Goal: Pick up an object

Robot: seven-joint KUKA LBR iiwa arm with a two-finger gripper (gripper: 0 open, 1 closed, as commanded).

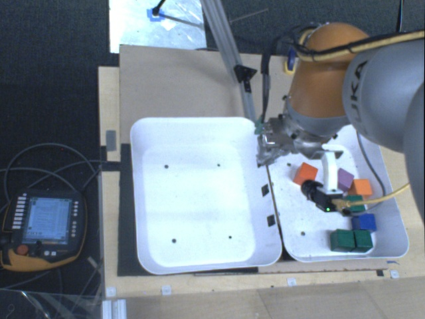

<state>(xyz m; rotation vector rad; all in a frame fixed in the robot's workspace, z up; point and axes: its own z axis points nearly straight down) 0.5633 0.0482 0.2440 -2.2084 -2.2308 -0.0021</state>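
Note:
Several small blocks lie in the right bin [392,244]: an orange block [306,173], a purple block [345,178], a smaller orange one [362,187], a blue block [364,222] and a dark green block [351,239]. The grey arm with its orange band [325,72] hangs over the far left part of that bin. My gripper [268,149] is low at the wall between the two bins, just left of the orange block. No block shows in it.
The left bin [143,178] lies beside the right one on a brown board. A slanted metal pole [226,45] stands behind the bins. A teach pendant [43,228] with its cable rests on the floor at the left.

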